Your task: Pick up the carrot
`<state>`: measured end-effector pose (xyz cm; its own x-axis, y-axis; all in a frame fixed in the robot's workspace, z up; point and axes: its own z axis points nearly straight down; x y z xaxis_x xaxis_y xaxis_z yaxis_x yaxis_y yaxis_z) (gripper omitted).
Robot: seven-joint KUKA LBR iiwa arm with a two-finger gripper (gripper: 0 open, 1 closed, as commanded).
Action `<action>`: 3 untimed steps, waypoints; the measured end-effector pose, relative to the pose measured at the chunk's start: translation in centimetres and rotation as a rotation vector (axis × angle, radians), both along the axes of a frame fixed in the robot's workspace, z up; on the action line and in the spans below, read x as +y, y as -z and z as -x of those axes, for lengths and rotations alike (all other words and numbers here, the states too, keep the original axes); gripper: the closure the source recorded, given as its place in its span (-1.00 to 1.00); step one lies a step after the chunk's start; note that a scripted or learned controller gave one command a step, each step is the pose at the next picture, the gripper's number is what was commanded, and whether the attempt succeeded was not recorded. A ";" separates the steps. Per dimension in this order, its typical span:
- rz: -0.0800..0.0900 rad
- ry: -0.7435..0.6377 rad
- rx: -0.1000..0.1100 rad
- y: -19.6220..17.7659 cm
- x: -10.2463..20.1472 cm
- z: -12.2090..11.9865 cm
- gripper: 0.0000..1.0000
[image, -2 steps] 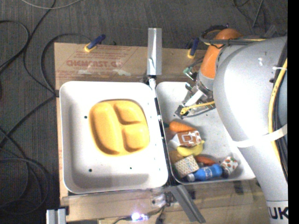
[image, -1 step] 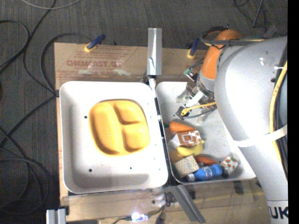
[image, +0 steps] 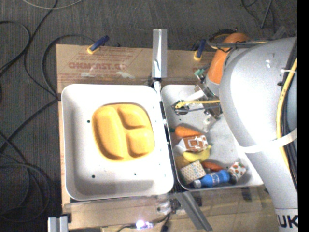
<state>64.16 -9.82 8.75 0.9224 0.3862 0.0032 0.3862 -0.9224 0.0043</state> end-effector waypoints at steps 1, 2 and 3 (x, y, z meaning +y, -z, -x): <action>-0.002 0.188 -0.001 0.0 0.0 0.5 -1.00; 0.001 0.181 0.000 -1.1 -0.1 0.5 1.00; 0.002 0.181 0.000 -1.1 -0.1 0.5 -1.00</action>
<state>63.69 -9.91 9.82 0.9768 0.2140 0.0024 0.2140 -0.9768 0.0062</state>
